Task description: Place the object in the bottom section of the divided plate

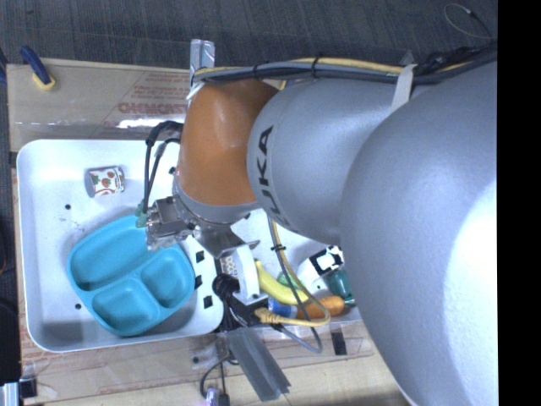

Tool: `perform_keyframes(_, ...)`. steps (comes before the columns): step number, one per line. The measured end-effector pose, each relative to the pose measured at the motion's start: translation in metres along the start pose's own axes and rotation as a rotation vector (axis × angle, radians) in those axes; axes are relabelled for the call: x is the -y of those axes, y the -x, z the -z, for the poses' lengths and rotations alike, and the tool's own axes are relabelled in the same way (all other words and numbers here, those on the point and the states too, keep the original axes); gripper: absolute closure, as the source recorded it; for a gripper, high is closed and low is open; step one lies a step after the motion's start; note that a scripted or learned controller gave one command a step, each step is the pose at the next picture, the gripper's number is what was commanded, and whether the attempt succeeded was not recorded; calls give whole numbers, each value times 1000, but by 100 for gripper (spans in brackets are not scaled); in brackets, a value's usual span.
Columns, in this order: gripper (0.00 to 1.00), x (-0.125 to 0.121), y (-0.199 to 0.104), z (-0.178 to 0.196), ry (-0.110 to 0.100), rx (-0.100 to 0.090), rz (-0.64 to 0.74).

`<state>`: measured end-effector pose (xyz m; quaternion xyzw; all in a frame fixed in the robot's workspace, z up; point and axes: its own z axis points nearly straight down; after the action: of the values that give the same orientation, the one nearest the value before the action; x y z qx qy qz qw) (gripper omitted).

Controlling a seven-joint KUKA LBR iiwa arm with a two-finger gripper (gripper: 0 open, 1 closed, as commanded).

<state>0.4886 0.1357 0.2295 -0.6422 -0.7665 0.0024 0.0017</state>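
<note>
Claw (156,227) hovers at the blue plate's (127,282) upper rim in the left bin (34,227), presumably lining up a drop; its spread cannot be told.

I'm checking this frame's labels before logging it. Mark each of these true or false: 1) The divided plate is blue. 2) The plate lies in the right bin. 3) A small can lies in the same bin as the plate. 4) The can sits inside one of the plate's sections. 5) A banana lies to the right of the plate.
1) True: the plate is blue.
2) False: it lies in the left bin.
3) True: the can lies in that bin too.
4) False: the can rests on the bin floor, above the plate in the view and apart from it.
5) True: the banana lies right of the plate, under the arm.
</note>
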Motion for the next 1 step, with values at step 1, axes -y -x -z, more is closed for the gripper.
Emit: perform_keyframes(1, 100, -9, -34, -113, 1, 0, -2)
